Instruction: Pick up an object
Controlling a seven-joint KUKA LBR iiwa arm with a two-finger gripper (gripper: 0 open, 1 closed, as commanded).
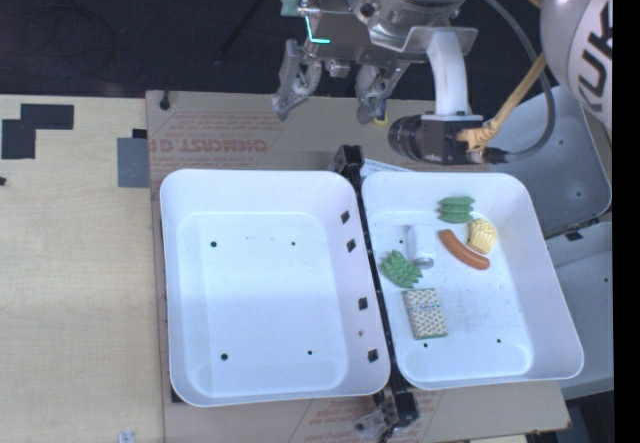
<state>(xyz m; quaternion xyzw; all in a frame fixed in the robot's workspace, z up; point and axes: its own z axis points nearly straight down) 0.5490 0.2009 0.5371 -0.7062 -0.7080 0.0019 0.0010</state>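
Note:
My gripper (330, 96) hangs high above the back edge of the bench, over the cardboard behind the two bins, its two fingers (292, 89) spread apart with nothing between them. In the right bin (545, 331) lie several small items: a green pea pod (456, 209), a yellow corn cob (483, 234), a red-orange sausage (464, 250), a small grey metal piece (415, 249), a green leafy toy (400, 269) and a patterned rectangular block (426, 314). All of them lie well below and to the right of the gripper.
The left bin (190, 231) sits beside the right one, joined by a black divider strip (362, 271). A brown cardboard sheet (230, 136) lies under both bins. The arm's grey body and cables (520, 91) crowd the upper right.

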